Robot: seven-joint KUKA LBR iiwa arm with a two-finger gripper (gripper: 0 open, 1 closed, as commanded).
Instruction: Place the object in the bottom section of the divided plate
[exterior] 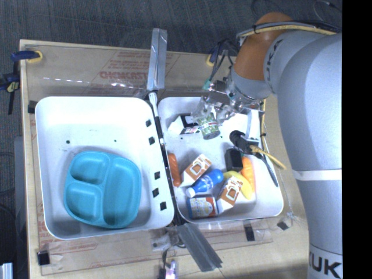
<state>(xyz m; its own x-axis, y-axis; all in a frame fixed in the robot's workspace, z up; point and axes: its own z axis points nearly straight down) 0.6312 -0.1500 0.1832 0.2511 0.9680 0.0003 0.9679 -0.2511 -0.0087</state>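
A blue divided plate (pixel 103 189) lies in the left bin (pixel 70 121), toward its near side. It has two small sections on its left and one long section on its right, all bare. My gripper (pixel 213 120) hangs over the far part of the right bin (pixel 273 205). It is shut on a small clear bottle with a green label (pixel 209 128), which sits tilted between the fingers just above the bin floor.
The right bin holds several things: a black-and-white packet (pixel 187 123), an orange stick (pixel 173 168) by the divider, two small cartons (pixel 197 168) (pixel 232 191), a blue bottle (pixel 207 182), a jar (pixel 202 207), and orange (pixel 249 176) and black (pixel 233 157) items.
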